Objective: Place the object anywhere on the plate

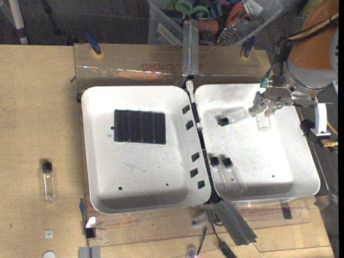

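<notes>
I see the gripper (263, 113) over the right bin (301, 165), its translucent fingers (263, 123) pointing down; I cannot tell their spacing. A clear, black-capped vial (231, 116) lies just beside it on glossy white plastic. The ribbed, dark rectangular plate (140, 127) sits flat in the left bin (97, 160).

A pale wooden bench (37, 117) is seen under even light, with a clear tub (215, 9) of coloured clutter set at the far edge against dark ground.
</notes>
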Motion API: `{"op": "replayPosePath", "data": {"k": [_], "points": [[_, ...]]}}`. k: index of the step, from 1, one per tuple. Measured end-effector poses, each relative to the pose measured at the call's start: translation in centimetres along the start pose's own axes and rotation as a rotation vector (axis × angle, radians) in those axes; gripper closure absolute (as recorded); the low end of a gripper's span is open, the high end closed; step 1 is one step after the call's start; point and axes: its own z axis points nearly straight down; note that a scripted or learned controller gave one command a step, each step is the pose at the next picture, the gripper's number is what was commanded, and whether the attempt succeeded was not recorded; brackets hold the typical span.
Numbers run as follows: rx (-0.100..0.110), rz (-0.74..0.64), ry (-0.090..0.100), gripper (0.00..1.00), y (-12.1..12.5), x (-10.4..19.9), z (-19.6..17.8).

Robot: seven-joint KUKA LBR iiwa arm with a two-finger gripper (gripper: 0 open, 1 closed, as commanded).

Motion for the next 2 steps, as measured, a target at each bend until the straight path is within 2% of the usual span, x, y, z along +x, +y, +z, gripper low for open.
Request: {"op": "replayPosePath", "data": {"k": [1, 2], "points": [[-0.003, 0.486, -0.002, 1.0, 0.6, 3.5, -4.4], [-0.002, 0.832, -0.002, 1.0, 3.3, 3.9, -5.8]]}}
